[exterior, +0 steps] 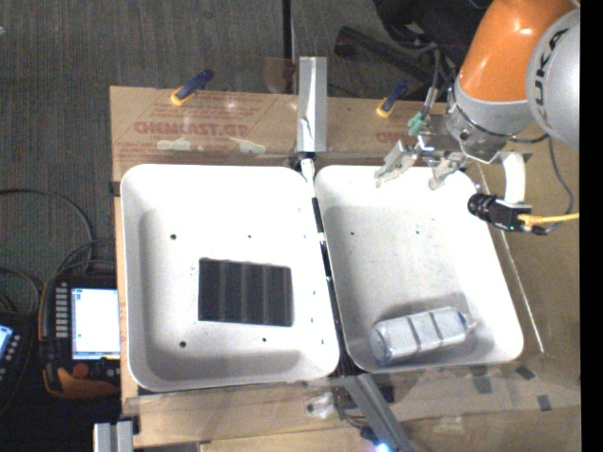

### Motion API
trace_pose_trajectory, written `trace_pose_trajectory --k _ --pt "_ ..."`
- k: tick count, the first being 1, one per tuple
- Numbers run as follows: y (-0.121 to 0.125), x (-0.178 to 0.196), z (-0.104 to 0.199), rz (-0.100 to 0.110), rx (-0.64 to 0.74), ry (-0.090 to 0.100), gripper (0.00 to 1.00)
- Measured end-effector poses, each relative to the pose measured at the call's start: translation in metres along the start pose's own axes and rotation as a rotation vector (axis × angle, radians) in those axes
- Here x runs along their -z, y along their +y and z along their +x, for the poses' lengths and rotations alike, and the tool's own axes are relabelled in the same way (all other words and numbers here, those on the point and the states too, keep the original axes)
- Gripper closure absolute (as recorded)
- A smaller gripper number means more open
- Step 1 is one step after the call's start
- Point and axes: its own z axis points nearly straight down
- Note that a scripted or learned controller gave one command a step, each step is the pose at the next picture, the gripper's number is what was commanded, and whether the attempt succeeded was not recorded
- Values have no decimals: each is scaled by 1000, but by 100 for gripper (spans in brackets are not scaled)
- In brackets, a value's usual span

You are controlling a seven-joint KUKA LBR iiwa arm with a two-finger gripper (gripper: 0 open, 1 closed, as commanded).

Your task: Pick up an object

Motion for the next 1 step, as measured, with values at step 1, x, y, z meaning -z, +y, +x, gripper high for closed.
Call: trace_pose_trajectory --k 1 --pt "-75 -47 12 1 32 0 0"
